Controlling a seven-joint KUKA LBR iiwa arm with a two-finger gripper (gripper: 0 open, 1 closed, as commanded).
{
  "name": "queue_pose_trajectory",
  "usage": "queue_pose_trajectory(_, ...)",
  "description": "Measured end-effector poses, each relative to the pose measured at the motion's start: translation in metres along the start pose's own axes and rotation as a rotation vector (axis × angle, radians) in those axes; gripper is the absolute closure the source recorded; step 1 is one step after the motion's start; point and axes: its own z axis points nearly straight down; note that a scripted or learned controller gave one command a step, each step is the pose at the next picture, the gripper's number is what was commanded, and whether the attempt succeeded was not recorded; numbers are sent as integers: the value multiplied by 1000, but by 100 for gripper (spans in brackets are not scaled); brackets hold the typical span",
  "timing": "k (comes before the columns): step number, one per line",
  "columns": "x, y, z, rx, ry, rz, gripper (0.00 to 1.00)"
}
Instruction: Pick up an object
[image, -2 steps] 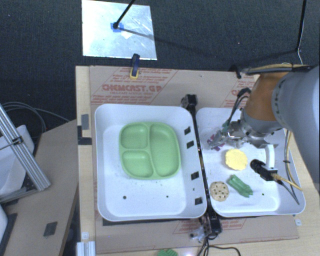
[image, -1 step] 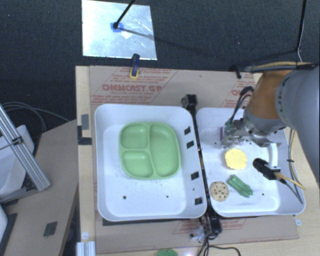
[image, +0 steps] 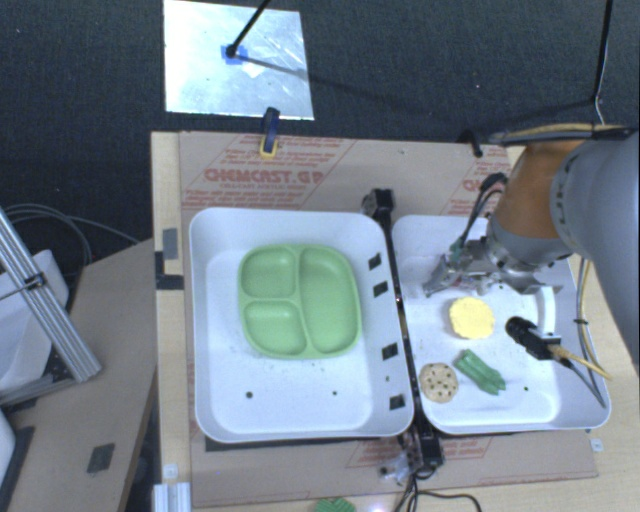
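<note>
The desk (image: 165, 180) carries a printed brown board, and on that board sit two shallow white bins side by side, so both stay within reach of the one arm.

The grey arm (image: 590, 200) with its orange band comes in from the right and bends down over the far part of the right bin (image: 420, 235). That is likely because this bin holds the loose things.

The left bin (image: 215, 400) holds a green divided plate (image: 300, 300). The plate lies flat near the bin's middle, well apart from the arm, and seems to play no part in this try.

The hand (image: 450, 283) hangs low over the right bin's far left area, pointing toward the wall between the bins. Whether it is wide or narrow cannot be told from this angle, and it is not seen carrying anything.

Three small things lie in the right bin, any of which would do for the task:

- A yellow round piece (image: 471, 318) lies flat just near of the hand. It looks like the likeliest target.
- A green pod (image: 480, 371) lies nearer still, set at a slant.
- A speckled cookie (image: 438, 381) lies just left of the pod, close to the bin's near left corner.

All three rest apart from one another, which leaves room to close on one alone. The pick seems not yet made. The hand probably has to shift a little nearward to sit over the yellow piece before going down.
</note>
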Motion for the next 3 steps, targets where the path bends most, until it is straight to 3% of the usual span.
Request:
queue_pose_trajectory(1,-15,-44,12,7,1,7,0)
queue_pose_trajectory(2,-15,-41,0,1,0,5,100)
queue_pose_trajectory(3,73,-73,-95,-3,4,-7,100)
